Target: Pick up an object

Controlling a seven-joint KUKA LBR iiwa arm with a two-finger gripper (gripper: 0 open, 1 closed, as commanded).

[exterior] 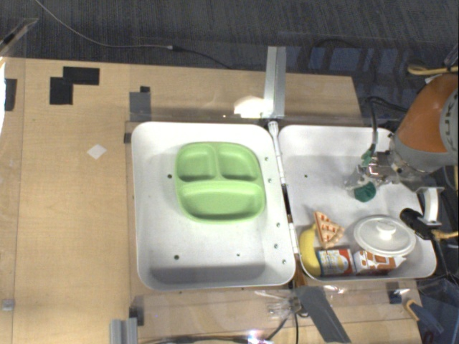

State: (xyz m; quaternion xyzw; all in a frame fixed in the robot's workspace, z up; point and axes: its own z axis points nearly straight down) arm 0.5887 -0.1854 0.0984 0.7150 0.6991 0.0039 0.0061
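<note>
A wooden worktop [72, 213] carries 2 shallow white bins side by side. The left bin [154, 256] holds a green divided plate [218, 180]. The right bin [315, 149] holds a pizza slice toy [328, 228], a yellow banana [308, 249], 2 small cartons [355, 261] and a white lidded bowl [385, 236] along its near edge. The end effector [374, 169] hangs over the right bin's far right, touching or just above a small teal object [366, 191]; I cannot tell how far open it is or whether it grips anything.
</note>
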